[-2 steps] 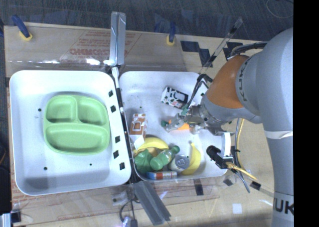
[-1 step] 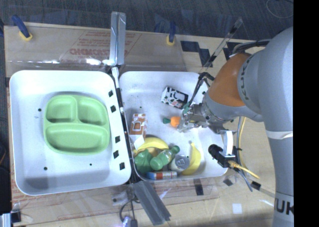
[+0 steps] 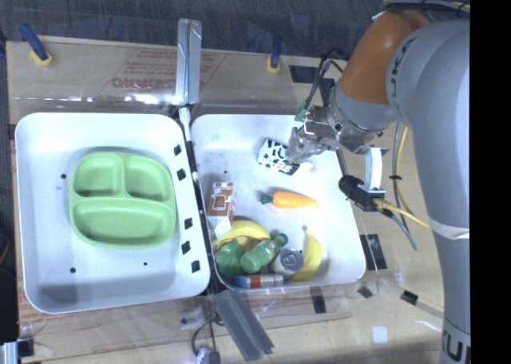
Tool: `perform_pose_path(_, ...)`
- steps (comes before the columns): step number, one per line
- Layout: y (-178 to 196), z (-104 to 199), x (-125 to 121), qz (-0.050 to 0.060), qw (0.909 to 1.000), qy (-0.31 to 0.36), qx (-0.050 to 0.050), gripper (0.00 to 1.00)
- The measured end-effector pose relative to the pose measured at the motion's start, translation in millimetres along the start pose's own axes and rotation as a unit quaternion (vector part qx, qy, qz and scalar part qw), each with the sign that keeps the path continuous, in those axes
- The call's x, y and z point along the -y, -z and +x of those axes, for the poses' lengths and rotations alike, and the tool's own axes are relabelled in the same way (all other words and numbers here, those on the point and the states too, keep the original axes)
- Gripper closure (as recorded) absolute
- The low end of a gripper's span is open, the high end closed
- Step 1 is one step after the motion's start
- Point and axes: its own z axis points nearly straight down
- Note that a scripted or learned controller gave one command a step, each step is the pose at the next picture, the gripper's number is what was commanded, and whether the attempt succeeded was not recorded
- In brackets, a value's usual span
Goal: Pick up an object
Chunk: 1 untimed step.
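From the overhead camera, the arm (image 3: 415, 75) reaches in from the right and hangs its gripper (image 3: 306, 145) over the far part of the right bin (image 3: 239, 127). The gripper sits right above a small black-and-white patterned object (image 3: 274, 156), touching or nearly touching its right edge. Whether the fingers are spread or closed I cannot tell from here; they blur into the wrist hardware.

My reading is that this is the approach or grasp step, with the patterned object as the likely target. The next move would call for a clean closure around it and then a straight lift, since nothing shows it held yet.

Just nearer lies a toy carrot (image 3: 289, 199), close enough to be nudged. Left of it stands a small brown-and-white box (image 3: 222, 199). In the near end of the bin sits a crowded heap: a yellow banana (image 3: 244, 232), green bottles (image 3: 247, 257), and a second banana (image 3: 312, 255). These lie well apart from the gripper. The left bin (image 3: 40, 274) holds a green divided plate (image 3: 124, 198).
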Motion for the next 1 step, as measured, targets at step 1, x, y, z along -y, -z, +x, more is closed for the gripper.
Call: perform_pose_path(1,-0.2,-0.2,0.1,0.000,1.0000,0.000,0.000,0.00)
